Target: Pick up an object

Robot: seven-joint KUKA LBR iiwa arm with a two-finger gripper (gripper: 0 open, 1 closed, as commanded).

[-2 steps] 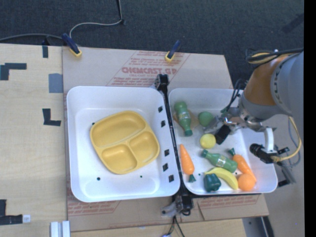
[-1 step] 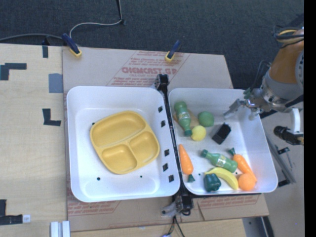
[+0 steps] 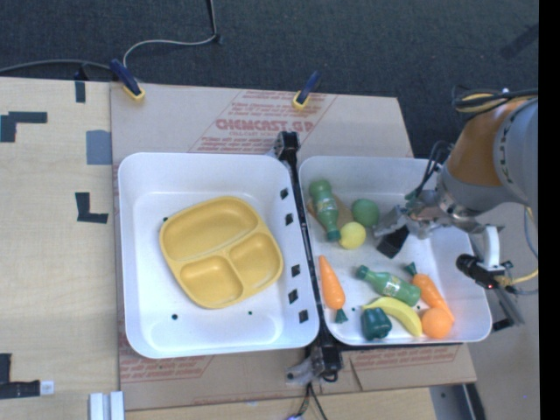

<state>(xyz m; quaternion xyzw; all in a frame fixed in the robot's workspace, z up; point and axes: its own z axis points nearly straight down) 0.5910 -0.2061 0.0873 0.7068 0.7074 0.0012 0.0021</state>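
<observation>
Your pickable toys sit in the right bin (image 3: 455, 329): a green ball (image 3: 365, 211), yellow ball (image 3: 352, 234), two green bottles, carrots, banana (image 3: 395, 312); the gripper (image 3: 393, 235) hovers beside the balls (fingers' state you cannot tell); a yellow tray (image 3: 220, 250) fills the left bin (image 3: 140, 261)

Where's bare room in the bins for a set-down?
Left bin: bare floor all around the yellow tray, widest along the near edge. Right bin: crowded near its front by bottle, banana, carrots; bare strip along the far wall.
</observation>
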